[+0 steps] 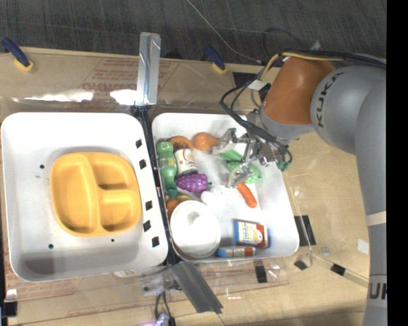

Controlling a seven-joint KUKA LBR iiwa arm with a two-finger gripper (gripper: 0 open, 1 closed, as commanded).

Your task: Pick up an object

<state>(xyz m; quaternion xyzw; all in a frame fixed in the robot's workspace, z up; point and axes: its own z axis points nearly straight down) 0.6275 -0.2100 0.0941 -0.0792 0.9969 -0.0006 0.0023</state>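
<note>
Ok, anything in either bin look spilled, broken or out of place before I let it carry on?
Nothing looks spilled or broken. The right bin is a loose jumble: purple grapes, a carrot, an orange, a white bowl, all piled close. The yellow divided tray sits flat in the left bin. The gripper is low among the toys.

Single fixed overhead view, slanting down on both bins [13,182].

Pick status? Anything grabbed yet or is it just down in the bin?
Done: the arm's hand is down in the right white bin, among the toy food. In hand: nothing visibly lifted; it sits over a green plastic piece, beside the orange toy carrot. Left: secure one item and raise it.
</note>
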